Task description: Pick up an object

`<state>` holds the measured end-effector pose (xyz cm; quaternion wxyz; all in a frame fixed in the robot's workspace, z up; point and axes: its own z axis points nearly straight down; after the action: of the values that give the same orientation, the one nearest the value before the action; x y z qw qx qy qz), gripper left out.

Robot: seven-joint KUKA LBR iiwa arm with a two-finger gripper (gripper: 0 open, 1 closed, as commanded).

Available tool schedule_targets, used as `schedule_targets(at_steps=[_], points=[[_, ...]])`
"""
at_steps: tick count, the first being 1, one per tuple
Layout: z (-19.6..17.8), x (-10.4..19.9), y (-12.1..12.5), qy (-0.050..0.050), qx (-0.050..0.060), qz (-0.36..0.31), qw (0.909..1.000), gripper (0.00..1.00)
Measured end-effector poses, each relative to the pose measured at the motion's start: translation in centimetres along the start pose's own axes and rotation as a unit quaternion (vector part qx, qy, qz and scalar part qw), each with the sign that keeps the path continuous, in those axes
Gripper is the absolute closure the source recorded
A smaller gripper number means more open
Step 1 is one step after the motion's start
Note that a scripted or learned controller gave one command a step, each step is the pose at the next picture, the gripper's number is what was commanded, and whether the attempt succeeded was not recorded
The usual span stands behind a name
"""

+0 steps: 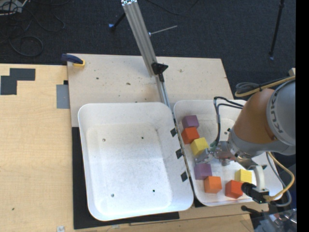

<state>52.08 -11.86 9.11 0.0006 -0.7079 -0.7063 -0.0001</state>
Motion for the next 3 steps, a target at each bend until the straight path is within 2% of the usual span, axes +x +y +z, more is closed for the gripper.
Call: schedule_targets(at_steps=[1,2,3], points=[[-1.1,-0.1,0.0,0.001,0.001,0.005,1.0,1.0],[-5.4,-0.7,-0.2,-0.001,-0.001,0.005,1.0,1.0],[-11.7,-0.9,-0.5,-0.001,-0.002,-0.002,1.0,1.0]])
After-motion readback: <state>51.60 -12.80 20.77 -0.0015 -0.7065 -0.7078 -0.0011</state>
